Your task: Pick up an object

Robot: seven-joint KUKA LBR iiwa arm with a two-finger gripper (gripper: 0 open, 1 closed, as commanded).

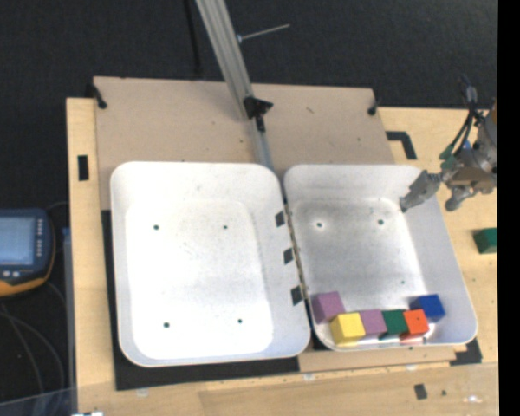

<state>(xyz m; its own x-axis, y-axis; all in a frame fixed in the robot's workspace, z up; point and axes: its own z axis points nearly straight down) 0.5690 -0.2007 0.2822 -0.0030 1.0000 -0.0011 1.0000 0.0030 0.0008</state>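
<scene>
Several small blocks sit along the front edge of the right bin: a purple one, a yellow one, a mauve one, a green one, an orange one and a blue one. My gripper hangs over the bin's far right corner, well behind the blocks. It is open, its two fingers spread apart with nothing between them.
The left bin lies beside the right one. A slanted aluminium pole rises behind the bins. A green item rests on the bench to the right, and a blue-screened device lies at far left.
</scene>
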